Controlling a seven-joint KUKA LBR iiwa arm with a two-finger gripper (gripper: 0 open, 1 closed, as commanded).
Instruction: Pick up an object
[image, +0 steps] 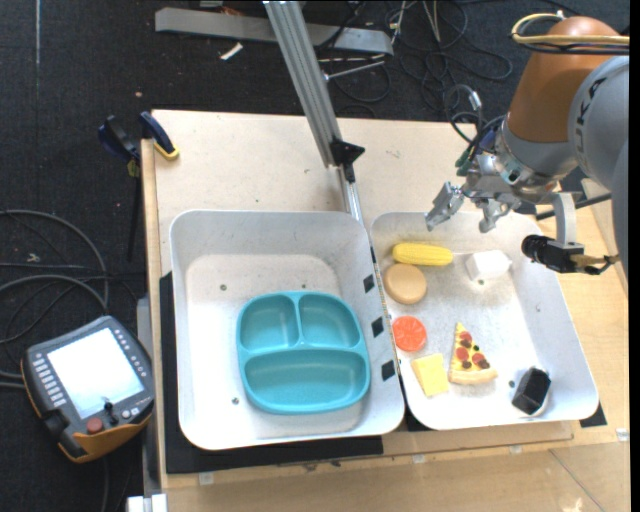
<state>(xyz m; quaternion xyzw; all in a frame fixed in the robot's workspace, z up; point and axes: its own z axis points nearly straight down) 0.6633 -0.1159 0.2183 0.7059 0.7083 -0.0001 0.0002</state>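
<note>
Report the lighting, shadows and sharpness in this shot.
Camera view: even overhead light, the right bin bright but not blown out; soft short shadows beside the corn and pizza slice; gripper slightly soft; the floor around the bench stays dark.

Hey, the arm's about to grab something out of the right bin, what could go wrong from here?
1. The gripper hangs open above the bin's far edge, near the corn cob; a round cob may roll out as the fingers close.
2. The cob lies close beside the bun, so a descending finger might hit the bun.
3. The cheese wedge and pizza slice lie flat and close together on the right bin; they look hard to grip and easy to nudge.
</note>
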